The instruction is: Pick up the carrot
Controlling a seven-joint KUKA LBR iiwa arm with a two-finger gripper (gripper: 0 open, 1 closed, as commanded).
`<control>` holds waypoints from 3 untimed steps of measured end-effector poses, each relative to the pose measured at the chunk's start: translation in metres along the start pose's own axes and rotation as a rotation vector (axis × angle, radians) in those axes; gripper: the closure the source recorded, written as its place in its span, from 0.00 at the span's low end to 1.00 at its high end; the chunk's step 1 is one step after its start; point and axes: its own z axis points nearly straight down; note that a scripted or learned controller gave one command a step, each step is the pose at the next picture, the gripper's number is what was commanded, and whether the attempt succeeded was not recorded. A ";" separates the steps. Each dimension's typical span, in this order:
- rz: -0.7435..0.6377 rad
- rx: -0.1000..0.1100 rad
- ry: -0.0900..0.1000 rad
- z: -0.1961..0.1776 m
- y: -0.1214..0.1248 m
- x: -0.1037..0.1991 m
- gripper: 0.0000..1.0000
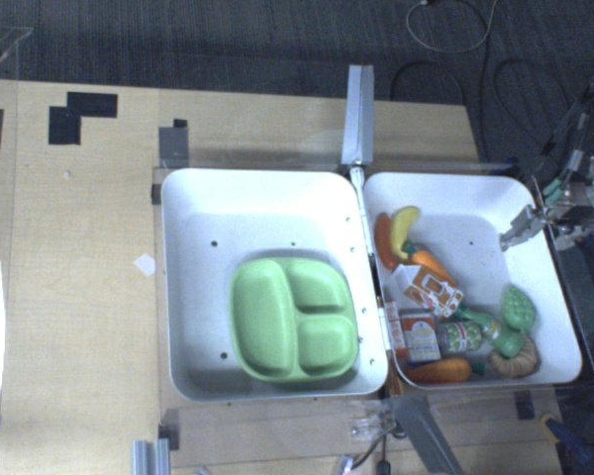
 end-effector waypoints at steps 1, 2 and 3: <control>0.052 0.002 0.001 0.145 0.035 0.062 0.00; -0.024 -0.007 0.000 0.173 0.050 0.095 0.00; -0.199 -0.011 -0.001 0.172 0.011 0.067 0.00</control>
